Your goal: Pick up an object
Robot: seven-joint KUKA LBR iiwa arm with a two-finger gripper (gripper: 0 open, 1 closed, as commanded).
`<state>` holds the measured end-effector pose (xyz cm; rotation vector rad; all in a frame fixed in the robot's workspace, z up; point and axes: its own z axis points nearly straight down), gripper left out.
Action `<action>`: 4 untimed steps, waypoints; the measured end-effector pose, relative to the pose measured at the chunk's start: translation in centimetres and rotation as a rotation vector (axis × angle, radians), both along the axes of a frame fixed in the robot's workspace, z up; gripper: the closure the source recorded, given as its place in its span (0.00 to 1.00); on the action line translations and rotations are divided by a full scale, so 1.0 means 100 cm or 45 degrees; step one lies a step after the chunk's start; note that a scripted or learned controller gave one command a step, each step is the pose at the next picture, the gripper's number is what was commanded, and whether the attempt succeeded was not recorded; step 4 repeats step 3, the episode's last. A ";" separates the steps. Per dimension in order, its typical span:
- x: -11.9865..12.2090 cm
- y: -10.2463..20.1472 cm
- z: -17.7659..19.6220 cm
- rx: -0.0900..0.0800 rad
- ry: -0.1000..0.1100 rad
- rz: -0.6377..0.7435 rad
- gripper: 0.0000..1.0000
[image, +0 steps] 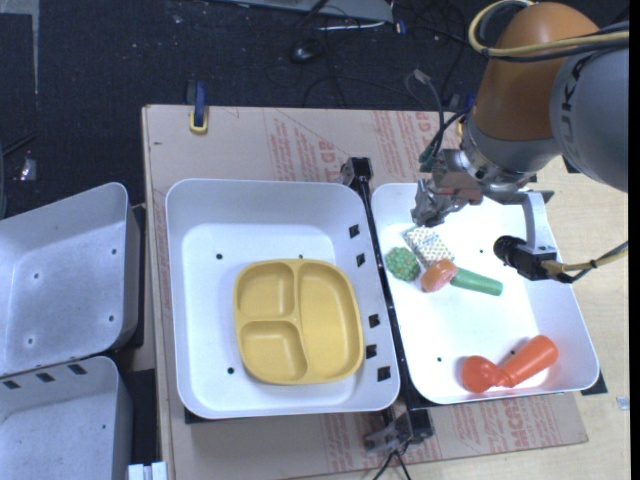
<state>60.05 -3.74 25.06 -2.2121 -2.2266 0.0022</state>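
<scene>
We read the pick as not done yet: gripper [433, 211] sits low over the right bin [560, 313], at roughly 11 o'clock of that bin's floor, directly above a small cluster of objects, and nothing shows between its fingers. We can't tell how far the jaws are open from this angle, since the wrist hides them. Nearest candidate is the pale patterned block [427, 244], just below the gripper at 6 o'clock from it; touching or just beside it are a green textured block [402, 263] at its 8 o'clock and an orange-pink round piece [438, 276] with a green stick [476, 284] running off toward 4 o'clock. Well apart, at the bin's 5 o'clock, lies an orange-red bottle-shaped toy [507, 365]. Left bin [200, 218] holds a yellow three-compartment tray [298, 320], centred. Left to do, in our judgement: close on one item and lift.
</scene>
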 end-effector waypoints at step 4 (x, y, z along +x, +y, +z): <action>-0.053 0.135 -0.015 0.000 -0.001 0.001 1.00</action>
